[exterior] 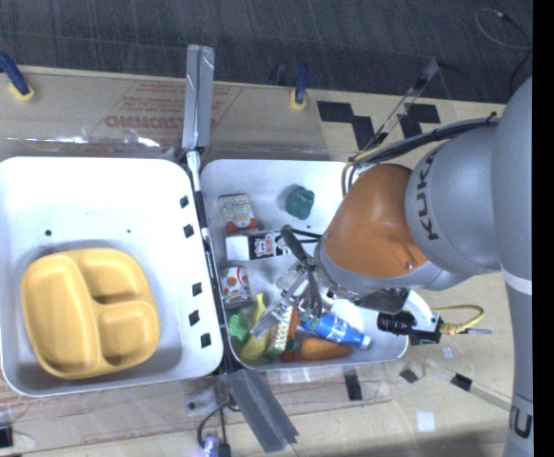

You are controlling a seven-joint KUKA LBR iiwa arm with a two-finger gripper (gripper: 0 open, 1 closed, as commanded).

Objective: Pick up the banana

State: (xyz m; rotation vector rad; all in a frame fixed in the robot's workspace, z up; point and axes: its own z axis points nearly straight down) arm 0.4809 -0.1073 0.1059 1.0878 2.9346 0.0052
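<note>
The banana (255, 343) lies in the front left corner of the right bin (258, 172), yellow and partly buried under other items. My gripper (286, 305) reaches down into the pile just right of and above it, its metal linkage over the clutter. The orange wrist band (372, 227) and grey arm cover the bin's right half. I cannot see whether anything is caught in the gripper.
Around the banana are a green item (239, 327), a blue-and-white tube (339, 332), an orange carrot-like piece (320, 350) and small cans (234, 282). A teal object (300, 200) sits at the back. The left bin (29, 174) holds a yellow divided tray (89, 307).
</note>
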